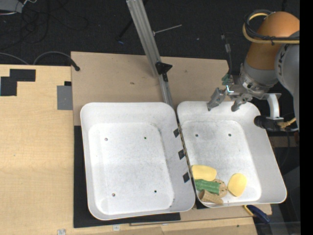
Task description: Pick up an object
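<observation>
My gripper (226, 103) hangs over the far rim of the right bin (261, 153), fingers spread apart with nothing between them. At the near end of that bin lies a small cluster: a yellow oblong piece (203, 172), a green piece (207, 185), a tan piece (212, 196) and a yellow rounded piece (237, 184). The cluster is well below the gripper in the view, at the opposite end of the bin.
The left bin (93, 131) sits beside the right one, with black clips (181, 153) along the shared rim. A slanted metal rail (149, 45) rises behind the bins, left of the gripper. The arm's orange band (274, 26) is at the upper right.
</observation>
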Action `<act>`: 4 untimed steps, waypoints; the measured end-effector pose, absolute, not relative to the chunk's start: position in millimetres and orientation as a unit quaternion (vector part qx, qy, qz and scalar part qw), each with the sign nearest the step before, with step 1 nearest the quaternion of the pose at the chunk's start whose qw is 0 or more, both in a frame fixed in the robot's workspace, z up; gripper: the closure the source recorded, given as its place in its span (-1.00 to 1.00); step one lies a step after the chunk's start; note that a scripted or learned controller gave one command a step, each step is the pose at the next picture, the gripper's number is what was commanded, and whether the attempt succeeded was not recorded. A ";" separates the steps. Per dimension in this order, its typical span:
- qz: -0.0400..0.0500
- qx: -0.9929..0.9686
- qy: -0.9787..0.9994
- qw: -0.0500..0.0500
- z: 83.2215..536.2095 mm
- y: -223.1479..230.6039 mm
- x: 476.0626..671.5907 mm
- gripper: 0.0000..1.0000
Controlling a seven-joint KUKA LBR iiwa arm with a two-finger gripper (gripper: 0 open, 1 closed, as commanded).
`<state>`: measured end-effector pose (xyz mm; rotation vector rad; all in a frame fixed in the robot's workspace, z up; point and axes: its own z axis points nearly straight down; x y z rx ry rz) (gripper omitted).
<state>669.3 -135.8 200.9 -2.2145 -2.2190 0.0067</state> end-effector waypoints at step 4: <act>0.001 -0.705 -0.709 0.001 101.3 -134.0 669.1 1.00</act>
